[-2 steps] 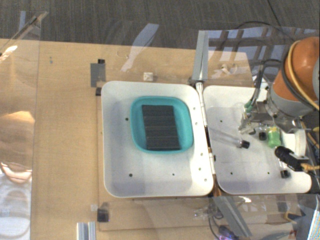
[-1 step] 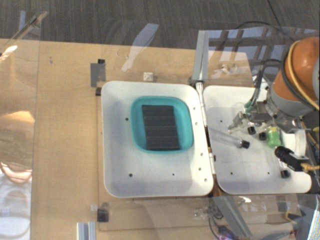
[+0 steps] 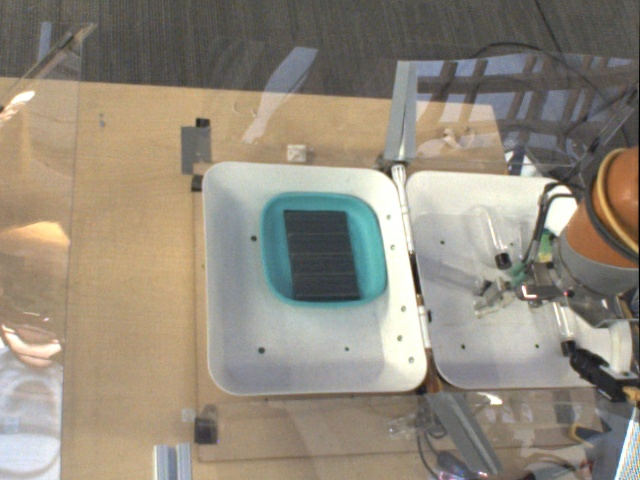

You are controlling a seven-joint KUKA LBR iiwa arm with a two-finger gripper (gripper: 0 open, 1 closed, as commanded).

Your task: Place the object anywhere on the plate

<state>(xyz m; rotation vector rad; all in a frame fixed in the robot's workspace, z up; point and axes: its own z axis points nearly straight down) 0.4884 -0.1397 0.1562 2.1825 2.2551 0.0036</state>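
A square teal plate (image 3: 324,248) with rounded corners and a raised rim sits in the left bin (image 3: 240,348) of smooth white plastic. A dark, ribbed rectangular object (image 3: 322,255) lies flat on it. The end effector (image 3: 497,290) hovers over the right bin (image 3: 470,358); whether it is open, I cannot tell. The surface (image 3: 120,268) is pale wood.

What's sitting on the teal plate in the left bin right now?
A dark ribbed rectangular slab lies flat on the teal plate, covering most of its middle. The plate's rim shows all around it. Whatever might lie under the slab is hidden.
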